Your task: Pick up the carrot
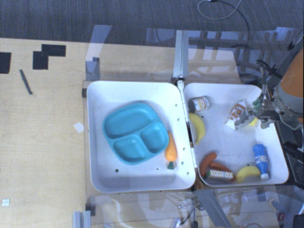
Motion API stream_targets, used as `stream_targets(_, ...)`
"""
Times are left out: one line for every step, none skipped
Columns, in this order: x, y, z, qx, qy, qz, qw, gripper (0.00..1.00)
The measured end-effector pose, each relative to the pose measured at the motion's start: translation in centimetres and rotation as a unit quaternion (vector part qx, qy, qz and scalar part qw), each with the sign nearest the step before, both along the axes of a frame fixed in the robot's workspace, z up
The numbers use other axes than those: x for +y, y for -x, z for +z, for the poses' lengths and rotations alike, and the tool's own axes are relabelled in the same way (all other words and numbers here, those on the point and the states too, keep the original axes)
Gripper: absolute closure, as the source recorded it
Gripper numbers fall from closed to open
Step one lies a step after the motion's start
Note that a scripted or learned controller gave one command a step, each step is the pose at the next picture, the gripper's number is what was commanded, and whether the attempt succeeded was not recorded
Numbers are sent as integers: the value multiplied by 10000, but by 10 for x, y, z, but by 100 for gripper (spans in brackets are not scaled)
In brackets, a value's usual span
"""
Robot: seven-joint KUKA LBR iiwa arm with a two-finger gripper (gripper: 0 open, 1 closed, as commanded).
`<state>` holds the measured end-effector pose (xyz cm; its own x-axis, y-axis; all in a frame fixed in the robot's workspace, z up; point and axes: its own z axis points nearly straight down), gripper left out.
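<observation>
Right, the arm's reaching in from the right and the gripper [250, 119] is hanging low over the right bin [223, 141], close by a crumpled white packet [236, 114]. How that tool is set I can't tell from here, it's a dark tangle against the bin floor. Trouble is, the carrot [170, 149] isn't over there at all! It's lying in the left bin [97, 141], orange body tucked along the right edge of the blue divided plate [134, 133], green stub pointing toward the near wall, close to the divider between the bins. Awkward spot, I'd say: plate rim on one side, bin wall just beyond. Around the gripper there's a can [199, 103], a banana [197, 127] and a blue bottle [260, 160], none of them wanted. To my eye the pick hasn't begun, and a reach across the divider is needed
</observation>
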<state>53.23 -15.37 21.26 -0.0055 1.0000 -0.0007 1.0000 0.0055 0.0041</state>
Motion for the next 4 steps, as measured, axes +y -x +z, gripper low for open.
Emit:
stream_targets(67,1,-123,-45,-9,-457,9989,0)
stream_targets(67,-2,-111,-84,-11,-452,9989,100)
stream_targets(28,26,71,-11,-3,-1673,9859,100)
stream_targets(43,-1,-104,19,-8,-1430,9897,100)
